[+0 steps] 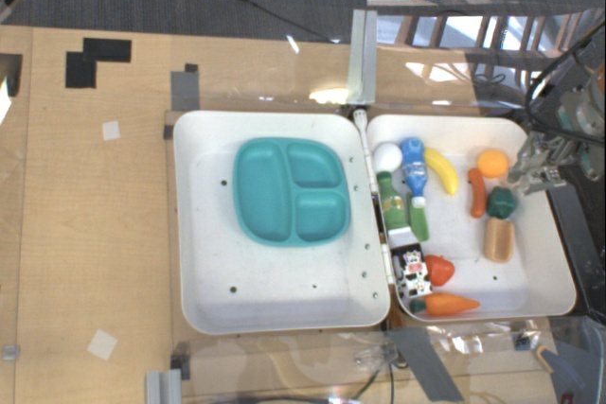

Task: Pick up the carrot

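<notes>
The carrot (452,304) is orange and tapered. It lies flat against the front wall of the right bin (540,293), its tip pointing right. My gripper (533,173) hangs over the bin's right side, far back from the carrot, near an orange ball (492,164) and a dark green vegetable (501,202). Its fingers look open with nothing between them.
Beside the carrot sit a red fruit (440,271) and a black-and-white pack (410,268). Further back are a tan roll (499,239), red pepper (477,192), banana (442,171), blue bottle (412,166), green bottle (386,194) and white ball (386,154). The left bin (204,289) holds a teal divided plate (291,190).
</notes>
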